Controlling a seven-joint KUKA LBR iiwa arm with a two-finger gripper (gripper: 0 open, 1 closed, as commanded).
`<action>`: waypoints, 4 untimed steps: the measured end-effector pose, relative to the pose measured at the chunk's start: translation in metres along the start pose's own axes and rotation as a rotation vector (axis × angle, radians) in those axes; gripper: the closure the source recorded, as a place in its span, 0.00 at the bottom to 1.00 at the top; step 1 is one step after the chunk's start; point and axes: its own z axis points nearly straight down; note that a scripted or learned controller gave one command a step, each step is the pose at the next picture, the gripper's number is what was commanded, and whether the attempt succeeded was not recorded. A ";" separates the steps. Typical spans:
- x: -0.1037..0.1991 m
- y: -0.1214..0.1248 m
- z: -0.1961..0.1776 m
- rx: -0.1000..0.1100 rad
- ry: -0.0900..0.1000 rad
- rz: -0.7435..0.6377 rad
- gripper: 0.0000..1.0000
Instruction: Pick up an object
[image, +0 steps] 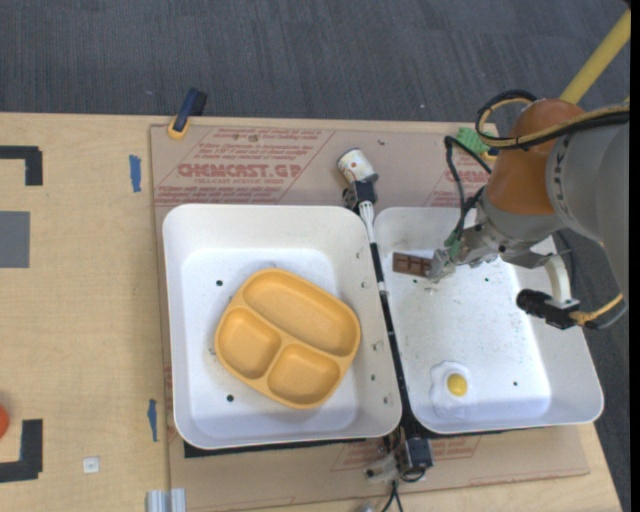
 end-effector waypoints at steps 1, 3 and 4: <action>0.000 0.000 0.000 0.001 0.001 0.000 0.00; 0.008 -0.009 0.011 0.006 0.001 0.458 0.00; 0.008 -0.007 0.000 0.003 0.000 0.456 1.00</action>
